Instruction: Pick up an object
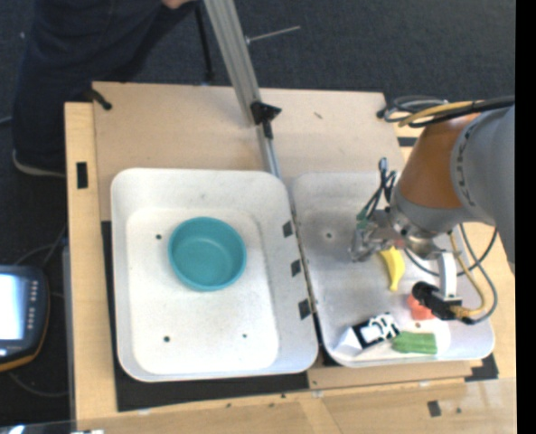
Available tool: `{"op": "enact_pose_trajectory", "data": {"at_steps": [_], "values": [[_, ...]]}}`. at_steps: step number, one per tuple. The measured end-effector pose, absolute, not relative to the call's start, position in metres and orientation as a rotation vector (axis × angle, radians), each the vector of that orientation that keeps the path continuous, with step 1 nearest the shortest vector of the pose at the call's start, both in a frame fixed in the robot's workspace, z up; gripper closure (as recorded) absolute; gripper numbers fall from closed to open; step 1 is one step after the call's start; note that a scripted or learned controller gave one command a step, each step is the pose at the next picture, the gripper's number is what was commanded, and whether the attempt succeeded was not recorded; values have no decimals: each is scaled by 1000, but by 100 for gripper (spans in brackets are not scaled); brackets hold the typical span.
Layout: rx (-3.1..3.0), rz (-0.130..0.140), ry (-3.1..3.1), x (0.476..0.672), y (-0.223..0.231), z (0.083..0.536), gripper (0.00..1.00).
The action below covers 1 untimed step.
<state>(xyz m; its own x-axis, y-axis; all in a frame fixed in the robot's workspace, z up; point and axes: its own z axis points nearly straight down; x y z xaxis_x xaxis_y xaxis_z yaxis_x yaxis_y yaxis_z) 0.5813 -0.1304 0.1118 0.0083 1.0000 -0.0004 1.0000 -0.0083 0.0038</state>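
The grey arm with its orange band reaches in from the right over the right bin (326,206). Its gripper (369,240) hangs low over the middle of that bin, just left of a yellow banana-shaped object (392,266). Further toward the bin's front corner lie a small orange-red object (418,309), a black-and-white object (374,331) and a green object (416,343). A teal bowl (208,253) sits in the left bin (141,197).
A slanted metal pole (240,61) runs from the top of the view down to the gap between the bins. Cables loop beside the arm at the right. A person stands beyond the bench at the top left. A handheld screen (5,315) lies at the far left.
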Motion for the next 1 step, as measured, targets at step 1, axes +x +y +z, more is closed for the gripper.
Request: {"op": "enact_pose_trajectory", "data": {"at_steps": [1], "values": [[2223,7,2211,577,-132,174,100]]}}
